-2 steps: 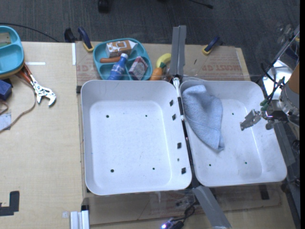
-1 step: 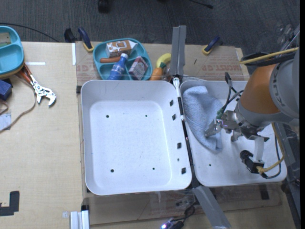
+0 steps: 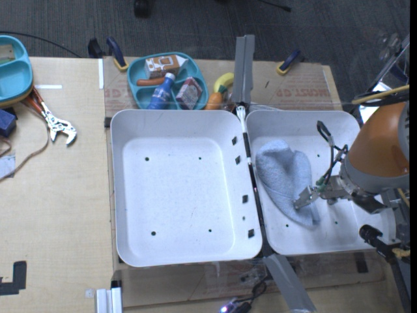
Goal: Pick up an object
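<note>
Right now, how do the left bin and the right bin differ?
The right bin holds a crumpled grey cloth; the left bin shows a bare white floor with small dark holes. The claw is down in the right bin at the cloth's edge, while the left bin has no arm over it. Both are shallow, white and rounded at the corners.

A pale grey-blue cloth (image 3: 285,178) lies crumpled in the right-hand bin (image 3: 339,241). It is bunched toward the bin's left wall, tapering down to a point near the middle.
</note>
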Tool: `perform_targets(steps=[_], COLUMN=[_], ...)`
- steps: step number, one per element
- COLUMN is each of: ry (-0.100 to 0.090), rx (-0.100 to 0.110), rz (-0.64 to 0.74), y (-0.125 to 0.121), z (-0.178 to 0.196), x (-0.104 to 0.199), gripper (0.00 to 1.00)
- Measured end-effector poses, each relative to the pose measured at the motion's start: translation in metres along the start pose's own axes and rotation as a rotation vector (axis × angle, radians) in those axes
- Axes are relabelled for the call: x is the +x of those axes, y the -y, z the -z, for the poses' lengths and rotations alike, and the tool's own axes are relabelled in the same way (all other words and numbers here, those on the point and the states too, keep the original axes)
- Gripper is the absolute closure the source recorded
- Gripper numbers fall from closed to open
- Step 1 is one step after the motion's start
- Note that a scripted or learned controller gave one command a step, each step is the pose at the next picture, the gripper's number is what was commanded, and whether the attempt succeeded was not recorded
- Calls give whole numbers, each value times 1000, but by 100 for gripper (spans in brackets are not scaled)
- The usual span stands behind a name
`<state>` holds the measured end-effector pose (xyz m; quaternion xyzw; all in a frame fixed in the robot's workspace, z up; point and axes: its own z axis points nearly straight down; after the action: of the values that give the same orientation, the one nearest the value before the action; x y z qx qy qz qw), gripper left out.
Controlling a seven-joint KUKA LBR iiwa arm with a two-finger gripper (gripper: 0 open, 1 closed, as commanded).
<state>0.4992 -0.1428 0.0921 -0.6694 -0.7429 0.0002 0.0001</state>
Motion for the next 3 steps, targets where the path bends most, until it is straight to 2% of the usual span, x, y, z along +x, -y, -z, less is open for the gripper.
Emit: perform_targets(steps=[1, 2, 3], ry=[1, 1, 1], rx=[-2, -3, -2], rz=[136, 133, 133], y=[-33, -33, -33], z=[0, 10, 10], x=[-25, -26, -26], gripper=[0, 100, 0])
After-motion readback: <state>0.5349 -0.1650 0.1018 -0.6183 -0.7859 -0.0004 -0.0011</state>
